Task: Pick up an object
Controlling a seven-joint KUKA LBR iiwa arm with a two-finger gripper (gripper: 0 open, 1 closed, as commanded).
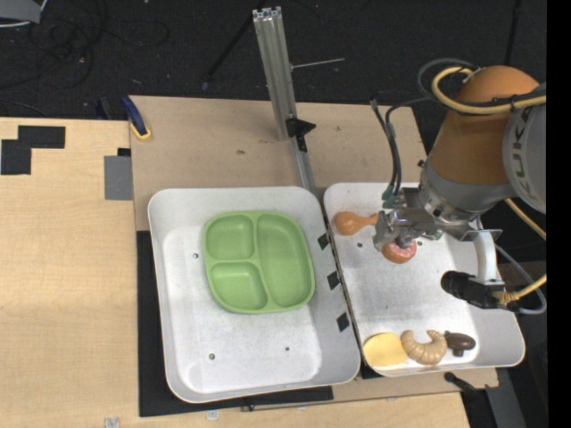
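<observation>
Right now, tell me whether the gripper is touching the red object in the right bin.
Cannot tell. In the camera view the gripper overlaps the red object, hiding any contact or gap.

A green plate (260,262) with three compartments lies in the white bin (178,355) at the lower middle of the frame. A metal post (277,71) rises from the tabletop (205,141) in the upper middle, just behind the bins. At far left sits a pale wooden board (62,283) with black squares and a grey patch near its top.
</observation>
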